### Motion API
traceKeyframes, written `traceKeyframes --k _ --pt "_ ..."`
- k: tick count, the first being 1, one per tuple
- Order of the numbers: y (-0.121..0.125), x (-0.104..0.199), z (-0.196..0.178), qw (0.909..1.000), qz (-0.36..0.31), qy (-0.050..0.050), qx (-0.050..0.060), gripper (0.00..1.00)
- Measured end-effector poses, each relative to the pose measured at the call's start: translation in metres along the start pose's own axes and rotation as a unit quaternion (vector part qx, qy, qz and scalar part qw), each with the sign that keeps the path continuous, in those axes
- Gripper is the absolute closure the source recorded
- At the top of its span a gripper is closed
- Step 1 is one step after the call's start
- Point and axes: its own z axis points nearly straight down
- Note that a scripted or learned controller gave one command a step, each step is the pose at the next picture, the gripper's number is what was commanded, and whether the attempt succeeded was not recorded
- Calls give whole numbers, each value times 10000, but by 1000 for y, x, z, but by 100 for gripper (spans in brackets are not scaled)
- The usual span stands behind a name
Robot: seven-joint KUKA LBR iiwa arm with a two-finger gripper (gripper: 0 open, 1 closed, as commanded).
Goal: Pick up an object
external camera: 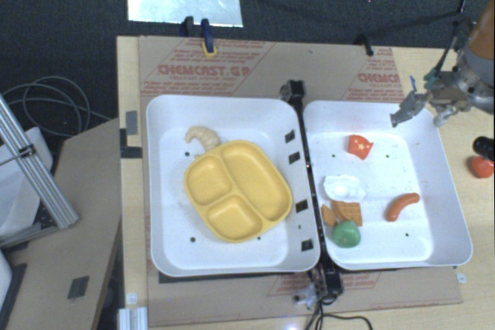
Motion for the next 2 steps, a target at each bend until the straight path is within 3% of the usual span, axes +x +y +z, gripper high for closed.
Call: traceKeyframes --k 1,2 --pt "-31 3 176 10000 9 10 33 0" --pt "-129 2 170 10000 33 15 46 0"
